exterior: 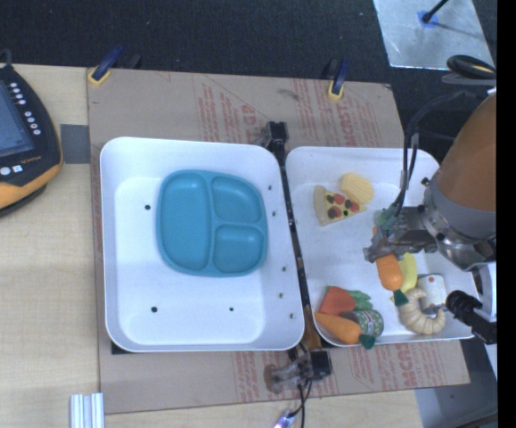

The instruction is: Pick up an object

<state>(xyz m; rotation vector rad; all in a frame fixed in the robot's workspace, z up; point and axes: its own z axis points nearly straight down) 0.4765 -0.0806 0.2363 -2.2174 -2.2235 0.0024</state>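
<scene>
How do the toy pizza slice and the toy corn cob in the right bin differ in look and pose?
The pizza slice is a flat tan wedge with dark and red toppings; the corn cob is a rounded, plain yellow piece. The slice lies nearer the bin divider; the cob sits beyond it, toward the bin's far edge. Both lie untouched in the right bin, close together, away from the gripper.

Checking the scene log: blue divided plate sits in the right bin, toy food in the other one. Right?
No. The camera view shows the blue divided plate in the left bin. The toy food, such as the pizza slice, lies in the right bin.
</scene>
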